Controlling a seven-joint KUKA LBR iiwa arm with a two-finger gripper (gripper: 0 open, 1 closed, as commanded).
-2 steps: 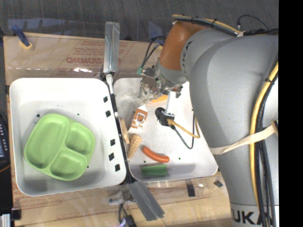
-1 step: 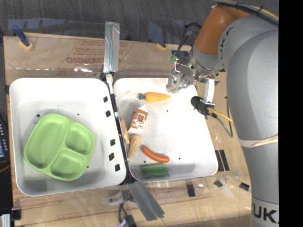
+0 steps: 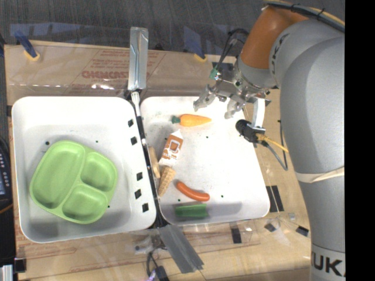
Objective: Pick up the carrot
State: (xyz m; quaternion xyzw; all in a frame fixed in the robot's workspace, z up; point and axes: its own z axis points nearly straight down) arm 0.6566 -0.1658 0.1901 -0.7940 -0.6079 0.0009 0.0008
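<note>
A toy carrot (image 3: 195, 120) lies on its side in the right-hand bin (image 3: 249, 174), near the bin's far wall, with its green stem end pointing toward the divider between the two bins and its orange tip pointing toward the arm. Nothing touches it; clear white floor surrounds it on all sides.

Just above and beyond the carrot hovers the tool (image 3: 219, 102), its two fingers spread open and holding nothing. One finger sits over the carrot's stem side, the other past its tip, so the opening seems to run along the carrot's length rather than across it.

To do this step well, the tool would likely need to turn so the fingers straddle the carrot's narrow width, centre over the thick middle of the body, then descend straight down until the fingers reach the bin floor before closing. The rounded, tapering shape could squirt out of an off-centre pinch.

Nearer the camera in the same bin lie a small brown-and-white carton (image 3: 172, 147), a waffle ice-cream cone (image 3: 166, 180), a red-orange sausage (image 3: 193, 191) and a green block (image 3: 191, 211), all well apart from the carrot.

The left-hand bin (image 3: 35, 122) holds a light green divided plate (image 3: 73, 182). Both bins rest on a bench (image 3: 70, 69).
</note>
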